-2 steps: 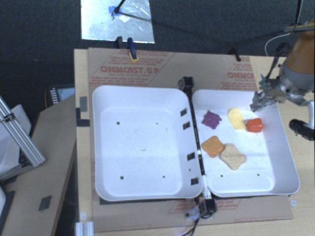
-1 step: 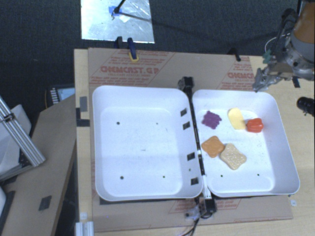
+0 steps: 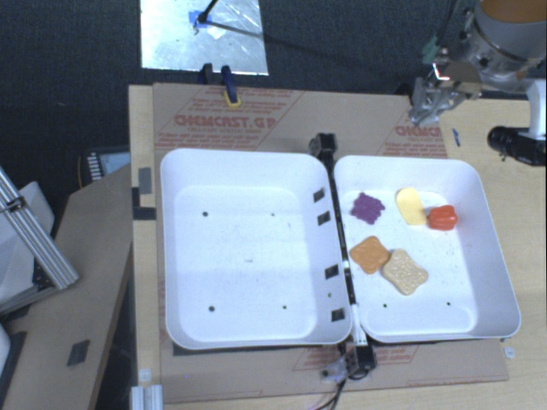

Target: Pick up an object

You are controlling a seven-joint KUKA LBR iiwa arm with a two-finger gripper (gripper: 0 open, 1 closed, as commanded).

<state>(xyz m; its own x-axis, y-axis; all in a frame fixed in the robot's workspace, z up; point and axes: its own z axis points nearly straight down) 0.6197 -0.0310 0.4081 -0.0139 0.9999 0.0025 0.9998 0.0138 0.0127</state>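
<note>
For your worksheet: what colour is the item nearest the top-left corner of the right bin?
Purple, seen clearly in the camera view.

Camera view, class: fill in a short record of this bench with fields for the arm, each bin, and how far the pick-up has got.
arm: gripper above the bench beyond the right bin's far edge, clear of the objects
left bin: white, shallow, beside the right bin
right bin: holds five small objects
objects: purple piece; yellow piece next to red piece; orange piece touching tan piece
task progress: nothing picked up yet; all five pieces lie in the bin
</note>
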